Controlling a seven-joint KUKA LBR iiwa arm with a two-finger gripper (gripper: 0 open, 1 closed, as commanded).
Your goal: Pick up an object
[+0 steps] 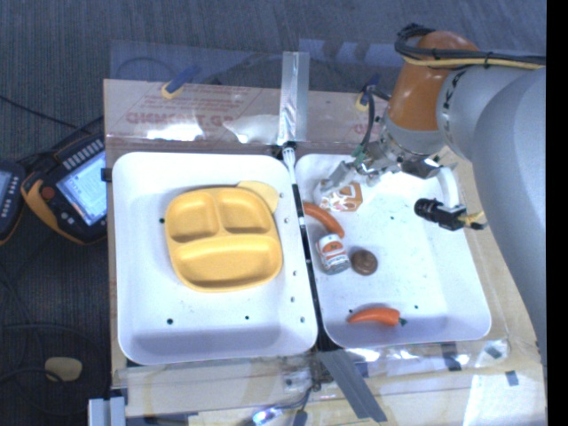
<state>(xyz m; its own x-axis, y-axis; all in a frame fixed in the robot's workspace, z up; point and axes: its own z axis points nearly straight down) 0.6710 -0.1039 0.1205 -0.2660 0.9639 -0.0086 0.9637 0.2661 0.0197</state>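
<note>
My gripper hangs low over the far left corner of the right bin, with the arm's orange band above it. Just under its tip lies an orange-and-white item; whether the gripper touches it I cannot tell. An orange sausage lies beside the bin's left wall. Nearer the front are a small red-and-white can and a brown round piece. A carrot lies near the front wall.
The left bin holds a yellow divided plate with a pale round piece at its far edge. A black fitting juts in over the right bin's right side. A teach pendant lies left of the bench.
</note>
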